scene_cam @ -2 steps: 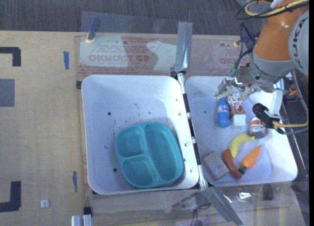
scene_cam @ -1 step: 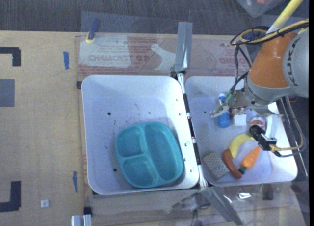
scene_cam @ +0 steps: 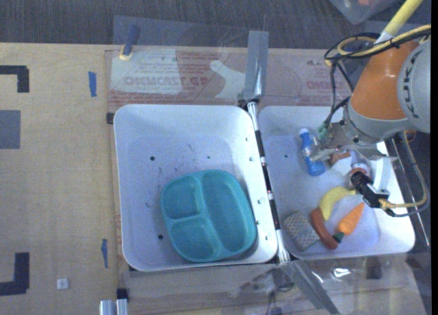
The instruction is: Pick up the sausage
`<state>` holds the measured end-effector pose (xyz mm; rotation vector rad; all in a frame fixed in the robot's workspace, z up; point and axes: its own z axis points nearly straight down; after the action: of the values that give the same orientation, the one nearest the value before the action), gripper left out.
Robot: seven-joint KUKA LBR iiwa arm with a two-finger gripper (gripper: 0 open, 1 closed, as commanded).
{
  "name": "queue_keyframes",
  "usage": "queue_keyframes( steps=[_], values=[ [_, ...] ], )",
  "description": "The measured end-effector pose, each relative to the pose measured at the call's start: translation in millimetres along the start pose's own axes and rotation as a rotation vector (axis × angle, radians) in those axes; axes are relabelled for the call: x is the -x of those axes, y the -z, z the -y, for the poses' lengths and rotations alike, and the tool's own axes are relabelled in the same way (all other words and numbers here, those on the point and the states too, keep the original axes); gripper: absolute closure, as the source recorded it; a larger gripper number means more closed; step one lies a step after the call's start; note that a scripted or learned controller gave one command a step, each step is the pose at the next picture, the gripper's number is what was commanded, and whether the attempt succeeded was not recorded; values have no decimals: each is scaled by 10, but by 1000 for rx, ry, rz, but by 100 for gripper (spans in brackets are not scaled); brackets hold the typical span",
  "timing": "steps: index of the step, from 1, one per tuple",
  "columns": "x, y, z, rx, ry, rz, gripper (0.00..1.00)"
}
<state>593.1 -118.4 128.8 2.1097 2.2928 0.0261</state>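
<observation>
Hovering over the right bin (scene_cam: 404, 238), the gripper (scene_cam: 327, 148) hides its finger state; I cannot tell. Sausage (scene_cam: 323, 228) lies beside banana (scene_cam: 333, 199) and carrot (scene_cam: 350, 219).

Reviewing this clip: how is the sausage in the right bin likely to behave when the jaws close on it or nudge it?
The sausage looks like a smooth, curved toy, so it is probably light and rigid, though perhaps slippery. Its rounded body may roll or pivot if nudged. It lies against the banana and carrot, beside the sponge, so a push would likely shift those too.
</observation>
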Motion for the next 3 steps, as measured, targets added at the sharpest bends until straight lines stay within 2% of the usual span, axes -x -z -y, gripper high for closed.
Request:
queue_keyframes(
  steps=[1,2,3],
  values=[
    [327,330,638,-31,32,-9,100],
    [204,1167,376,-27,97,-8,100],
    [726,1138,61,-26,90,-6,100]
  ],
)
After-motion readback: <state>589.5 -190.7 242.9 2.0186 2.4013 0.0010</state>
